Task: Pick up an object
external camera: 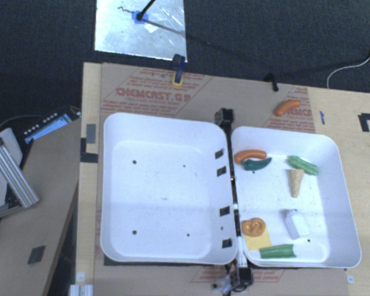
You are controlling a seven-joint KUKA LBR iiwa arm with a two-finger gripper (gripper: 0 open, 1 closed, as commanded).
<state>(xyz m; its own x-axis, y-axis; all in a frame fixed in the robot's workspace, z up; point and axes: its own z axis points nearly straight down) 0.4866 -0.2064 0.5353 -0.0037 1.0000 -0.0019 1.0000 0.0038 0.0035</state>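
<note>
Bench [339, 104]: tan board with red lettering on top, and two shallow white bins sit side by side on it.
Left bin [167, 136]: white floor with a few dark specks.
Right bin [343, 187]: this is where the candidates for picking lie, seven small objects spread across it.
Orange sausage [249, 156]: lies near the top-left corner of the right bin, close to the divider.
Dark green pepper [256, 163]: tucked just below the sausage and touching it.
Green bean piece [302, 164]: top centre of the right bin, angled.
Cone [296, 182]: tan and pointing down, just beneath the green bean piece.
White block [295, 223]: lower right of the bin, apart from the others.
Pretzel [253, 227]: orange-brown, lower left of the bin, resting on the top edge of the yellow slice.
Yellow slice [257, 241]: flat, under and below the pretzel.
Green pod [278, 250]: lies along the bottom edge, touching the yellow slice.
Stray sausage [288, 108]: outside both bins, on the board above the right bin.
Tool state: can't tell from this shot.
</note>
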